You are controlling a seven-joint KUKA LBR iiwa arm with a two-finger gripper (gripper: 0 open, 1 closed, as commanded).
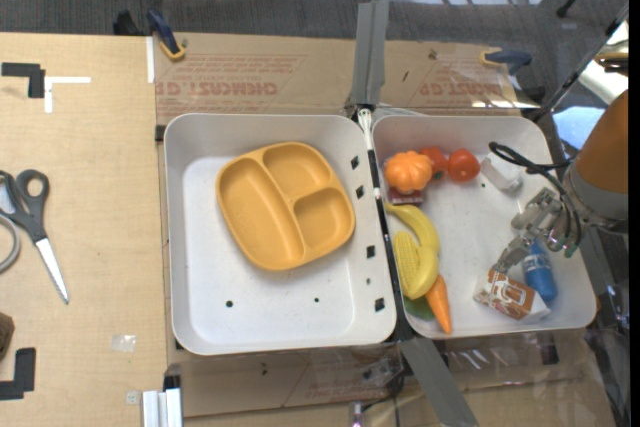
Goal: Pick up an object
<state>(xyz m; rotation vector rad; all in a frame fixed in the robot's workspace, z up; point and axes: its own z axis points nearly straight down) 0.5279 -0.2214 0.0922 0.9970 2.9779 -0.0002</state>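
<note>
My gripper (527, 240) hangs low over the right side of the right bin (470, 225), just above a blue item (540, 279) and a white and orange packet (508, 296). Along this bin's left side lie an orange pumpkin (408, 172), red tomatoes (450, 163), a yellow banana (420, 228), a corn cob (411, 267) and a carrot (440, 304). A small white piece (503, 178) sits near the back right, with a black cable loop (515, 156) beside it.
The left bin (200, 305) holds a yellow divided plate (287, 205). Scissors (38, 230) lie on the wooden bench at the far left. A raised divider (378, 245) separates the two bins.
</note>
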